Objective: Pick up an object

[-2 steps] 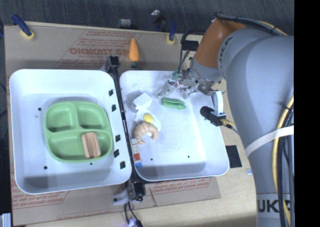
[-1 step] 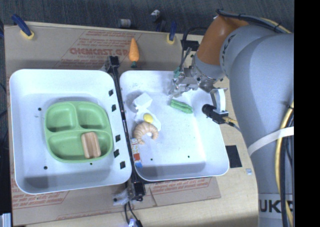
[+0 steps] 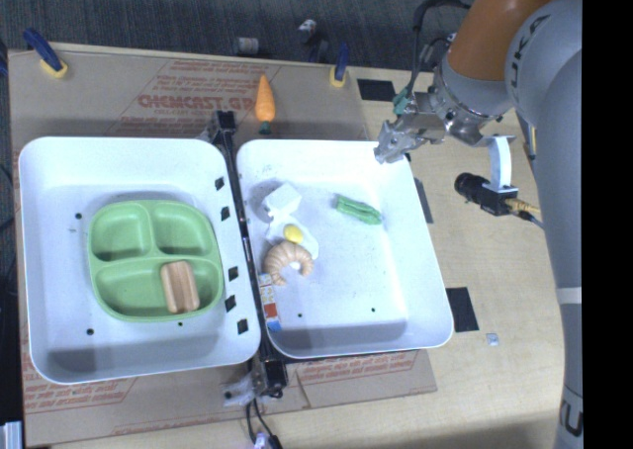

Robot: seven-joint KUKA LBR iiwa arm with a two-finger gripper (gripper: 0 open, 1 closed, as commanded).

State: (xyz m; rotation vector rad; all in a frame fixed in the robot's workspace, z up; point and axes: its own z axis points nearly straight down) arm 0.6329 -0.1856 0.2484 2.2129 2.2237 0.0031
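Hovering over the right bin's (image 3: 420, 269) far corner, the hand (image 3: 393, 145) carries nothing visible; whether it is spread or pressed together cannot be told. Nearest, below-left of it, lies the green pod (image 3: 357, 209): slim, ridged, likely light stiff plastic, best pinched across its middle. Further left sits a glossy, curved croissant (image 3: 288, 259).
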